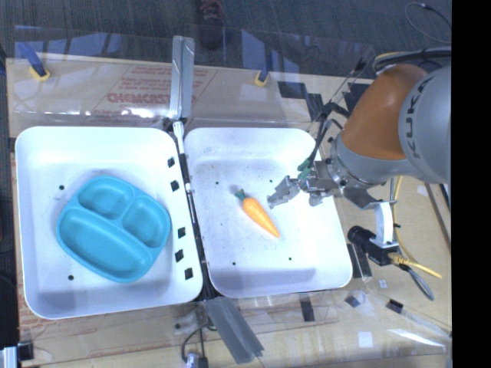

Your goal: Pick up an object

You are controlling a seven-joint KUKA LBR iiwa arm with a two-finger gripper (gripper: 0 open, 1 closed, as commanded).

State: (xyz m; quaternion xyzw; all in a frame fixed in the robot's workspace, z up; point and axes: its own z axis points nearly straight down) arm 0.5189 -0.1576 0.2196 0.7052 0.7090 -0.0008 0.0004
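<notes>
My gripper (294,190) hangs over the right bin (230,274), just right of the carrot (259,215), not touching. Fingers apart, holding nothing. Blue tray (113,228) sits in left bin (31,205).

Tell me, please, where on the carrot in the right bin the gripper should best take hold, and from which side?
Probably across the thick orange middle of the carrot, coming down from above. It lies flat on the bin floor, slanting from its green top at upper left to its tip at lower right, so the fingers should close across that axis. The gripper sits just to its upper right.
</notes>
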